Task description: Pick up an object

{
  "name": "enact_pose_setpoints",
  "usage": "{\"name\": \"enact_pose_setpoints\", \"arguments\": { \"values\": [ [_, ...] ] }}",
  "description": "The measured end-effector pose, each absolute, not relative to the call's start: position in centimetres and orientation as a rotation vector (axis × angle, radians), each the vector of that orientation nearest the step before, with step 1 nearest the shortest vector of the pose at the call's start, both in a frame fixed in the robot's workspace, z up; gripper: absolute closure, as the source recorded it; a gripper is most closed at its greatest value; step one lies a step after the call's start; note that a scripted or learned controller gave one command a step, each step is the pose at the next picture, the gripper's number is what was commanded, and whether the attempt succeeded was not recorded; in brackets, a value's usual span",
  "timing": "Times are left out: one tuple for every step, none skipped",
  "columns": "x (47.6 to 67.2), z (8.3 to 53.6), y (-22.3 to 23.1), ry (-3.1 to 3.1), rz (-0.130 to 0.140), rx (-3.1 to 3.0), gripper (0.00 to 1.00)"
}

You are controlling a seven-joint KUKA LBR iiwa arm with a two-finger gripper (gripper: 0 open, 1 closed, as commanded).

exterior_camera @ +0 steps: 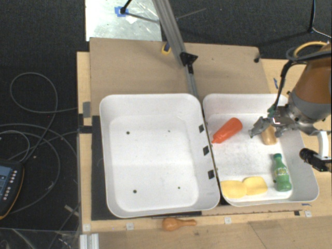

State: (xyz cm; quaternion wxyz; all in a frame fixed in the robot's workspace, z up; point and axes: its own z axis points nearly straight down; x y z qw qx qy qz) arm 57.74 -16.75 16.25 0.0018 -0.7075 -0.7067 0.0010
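My gripper (268, 127) hangs over the right bin (244, 97), near its far right side, with its fingers (256, 130) spread open. A small tan object (268, 137) lies directly under it, in line with the gap between the fingers and apart from them. To the gripper's left an orange-red object (227, 130) lies at a slant. Near the bin's front right corner lies a green bottle (281, 173), with a yellow object (244, 187) along the front wall.
The left bin (150, 98) sits beside the right one, with black clips on the shared wall (206, 150). A small brown gourd-shaped object (179, 223) lies on the bench in front of the bins. A grey pole (171, 25) slants in from the top.
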Motion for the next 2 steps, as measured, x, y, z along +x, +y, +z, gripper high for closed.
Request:
{"name": "enact_pose_setpoints", "arguments": {
  "values": [
    [57.5, 11.4, -15.8, -2.219, 0.002, -2.22, 0.0],
    [57.7, 12.8, -15.9, -2.223, -0.004, -2.225, 1.0]
  ]
}}
